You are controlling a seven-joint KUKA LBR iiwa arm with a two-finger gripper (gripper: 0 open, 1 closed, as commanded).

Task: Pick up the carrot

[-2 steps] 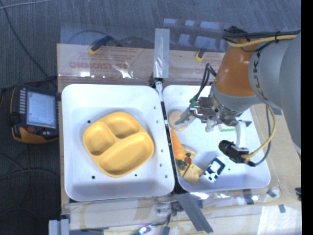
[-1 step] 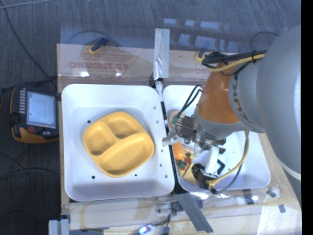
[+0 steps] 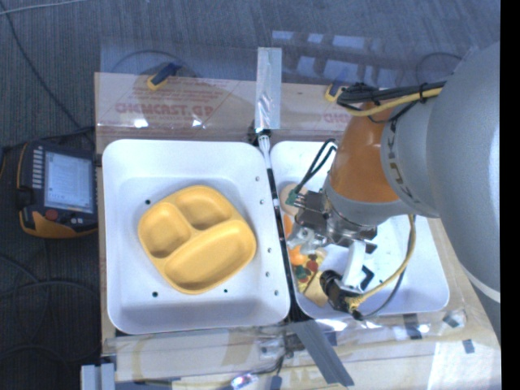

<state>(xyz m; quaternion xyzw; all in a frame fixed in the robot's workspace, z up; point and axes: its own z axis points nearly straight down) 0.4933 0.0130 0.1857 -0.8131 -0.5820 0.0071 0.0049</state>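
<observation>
The gripper [image 3: 307, 238] is low over the left part of the right bin [image 3: 422, 287], hanging from the grey arm with its orange band [image 3: 366, 165]. Just below and left of it lies a small heap of toy food. An orange piece that looks like the carrot [image 3: 296, 257] sits at the gripper's lower left edge, with green and red bits [image 3: 305, 272] beside it. Another sliver of orange [image 3: 288, 226] shows against the bin's left wall. The wrist hides much of the heap.
A yellow three-section plate [image 3: 197, 238] lies in the middle of the left bin [image 3: 122, 299]. A ridge [image 3: 275, 218] divides the two bins. Black and yellow cables [image 3: 345, 295] loop under the wrist. A teach pendant [image 3: 57, 187] sits on the floor at left.
</observation>
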